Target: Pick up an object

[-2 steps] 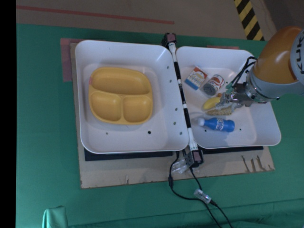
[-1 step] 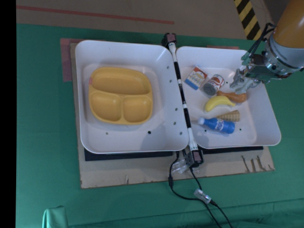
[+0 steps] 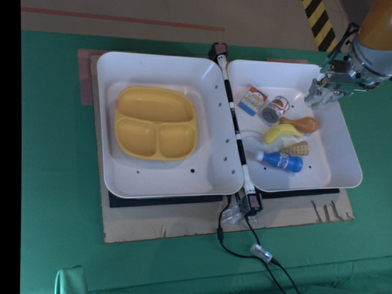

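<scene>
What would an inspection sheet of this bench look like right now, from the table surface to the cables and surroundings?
Surface: green cloth over the bench, cardboard sheet under two white bins.
Job's things: right bin holds a small carton, a can, a drumstick toy, a banana, a cone and a blue bottle.
Clutter: yellow divided tray in the left bin.
Grippers: gripper hangs over the right bin's far right part, holding nothing that can be seen.
Cables: black cable trails from the bins' near joint.
Surroundings: brown floor, yellow-black hazard tape.
</scene>
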Action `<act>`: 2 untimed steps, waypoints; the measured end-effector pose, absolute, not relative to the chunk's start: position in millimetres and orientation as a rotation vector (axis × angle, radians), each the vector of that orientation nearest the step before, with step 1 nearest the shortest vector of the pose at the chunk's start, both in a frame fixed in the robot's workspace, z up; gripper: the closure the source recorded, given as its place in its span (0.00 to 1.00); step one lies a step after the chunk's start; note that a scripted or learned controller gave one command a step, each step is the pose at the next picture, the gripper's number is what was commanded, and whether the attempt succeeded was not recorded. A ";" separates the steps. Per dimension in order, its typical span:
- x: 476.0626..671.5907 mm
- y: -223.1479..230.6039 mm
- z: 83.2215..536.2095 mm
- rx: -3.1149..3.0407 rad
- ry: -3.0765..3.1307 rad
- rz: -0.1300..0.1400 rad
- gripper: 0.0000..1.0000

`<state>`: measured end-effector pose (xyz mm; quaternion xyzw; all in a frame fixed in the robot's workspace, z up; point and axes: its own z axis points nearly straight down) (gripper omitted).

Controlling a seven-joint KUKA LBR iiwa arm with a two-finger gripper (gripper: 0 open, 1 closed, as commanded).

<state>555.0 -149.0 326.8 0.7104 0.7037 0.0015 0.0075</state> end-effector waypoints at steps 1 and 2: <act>555.1 -148.7 327.0 2.221 2.201 0.005 0.00; 554.1 -170.3 281.4 2.225 2.205 0.000 0.00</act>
